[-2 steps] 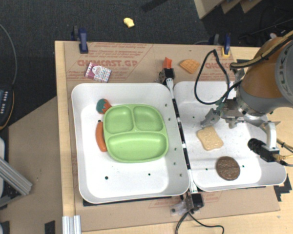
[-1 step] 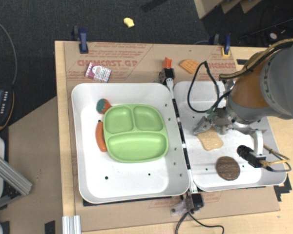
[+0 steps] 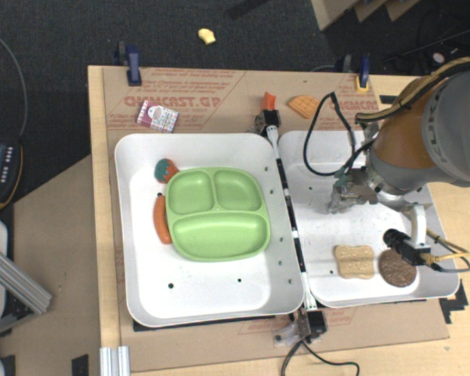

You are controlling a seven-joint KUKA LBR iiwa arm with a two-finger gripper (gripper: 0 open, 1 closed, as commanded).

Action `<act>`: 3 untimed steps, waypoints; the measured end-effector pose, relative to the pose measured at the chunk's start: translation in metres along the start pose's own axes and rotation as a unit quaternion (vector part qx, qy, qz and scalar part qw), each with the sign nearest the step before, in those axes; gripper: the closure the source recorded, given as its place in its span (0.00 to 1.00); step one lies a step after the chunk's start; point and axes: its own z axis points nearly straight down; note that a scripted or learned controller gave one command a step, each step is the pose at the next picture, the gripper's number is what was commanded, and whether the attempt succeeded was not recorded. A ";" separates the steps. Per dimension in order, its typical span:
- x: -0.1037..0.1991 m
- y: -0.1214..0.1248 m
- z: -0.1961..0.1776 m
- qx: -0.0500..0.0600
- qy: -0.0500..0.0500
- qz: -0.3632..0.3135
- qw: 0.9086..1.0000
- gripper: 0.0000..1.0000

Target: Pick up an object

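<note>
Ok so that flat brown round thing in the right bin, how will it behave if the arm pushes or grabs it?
The brown disc looks thin and lies flat, so it should slide rather than roll. Its low profile probably gives the tool little edge to grip. It sits near the bin wall, so a push might jam it there.

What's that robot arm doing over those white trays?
The robot arm is reaching into the right tray, with its claw low over a bare spot. It isn't holding anything I can see. A cracker and a brown cookie lie nearer the tray's front. The left tray has a green divided plate with a toy hot dog beside it.
</note>
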 end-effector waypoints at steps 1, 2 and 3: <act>-0.069 0.047 -0.090 -0.006 -0.004 0.002 1.000 1.00; -0.088 0.071 -0.032 0.000 -0.001 0.000 1.000 1.00; -0.111 0.100 -0.050 -0.001 -0.001 0.000 1.000 1.00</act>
